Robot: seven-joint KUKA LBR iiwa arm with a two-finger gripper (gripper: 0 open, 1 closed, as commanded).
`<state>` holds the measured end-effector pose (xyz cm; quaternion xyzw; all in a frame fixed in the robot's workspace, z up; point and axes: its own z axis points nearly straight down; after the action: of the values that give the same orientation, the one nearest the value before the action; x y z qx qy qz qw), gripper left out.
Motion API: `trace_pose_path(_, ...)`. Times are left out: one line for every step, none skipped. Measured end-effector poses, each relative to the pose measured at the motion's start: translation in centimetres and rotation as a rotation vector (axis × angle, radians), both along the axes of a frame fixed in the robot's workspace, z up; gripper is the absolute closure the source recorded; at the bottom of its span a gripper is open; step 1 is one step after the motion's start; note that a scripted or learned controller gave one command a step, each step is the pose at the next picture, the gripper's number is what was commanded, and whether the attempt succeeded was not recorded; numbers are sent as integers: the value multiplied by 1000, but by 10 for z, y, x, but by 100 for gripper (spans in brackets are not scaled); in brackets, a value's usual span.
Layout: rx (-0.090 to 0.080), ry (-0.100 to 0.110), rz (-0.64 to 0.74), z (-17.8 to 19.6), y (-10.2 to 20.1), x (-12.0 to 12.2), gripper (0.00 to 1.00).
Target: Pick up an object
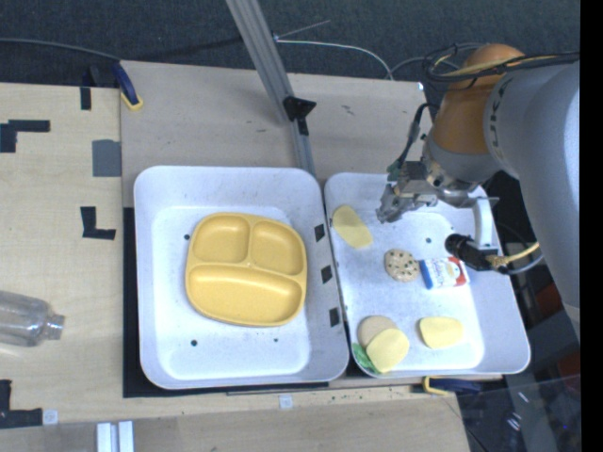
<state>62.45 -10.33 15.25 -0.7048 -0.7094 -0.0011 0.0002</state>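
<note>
The right bin (499,332) holds several small items. A pale yellow piece (351,226) lies at its upper left, a chocolate-chip cookie (401,266) in the middle, and a small red, white and blue packet (442,273) beside the cookie. Near the front lie a yellow piece (440,331) and a yellow and tan piece with a green edge (382,345). My gripper (394,205) hangs over the upper part of this bin, just right of the pale yellow piece and above the cookie. I see nothing held in it.
The left bin (160,281) holds a yellow divided plate (247,268). A metal pole (259,40) slants in from the top to the bins' rear edge. A clear plastic bottle (26,320) lies on the bench at the far left. Cables (499,257) trail by the wrist.
</note>
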Motion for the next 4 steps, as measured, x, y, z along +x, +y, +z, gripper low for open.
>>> trace_pose_path(-1, 1, -4, -14, 1, 27, 100)
trace_pose_path(0, -2, -1, 39, 49, 10, 100)
trace_pose_path(0, 4, -1, 37, 105, -19, 100)
trace_pose_path(-2, 3, -5, 35, 105, -17, 100)
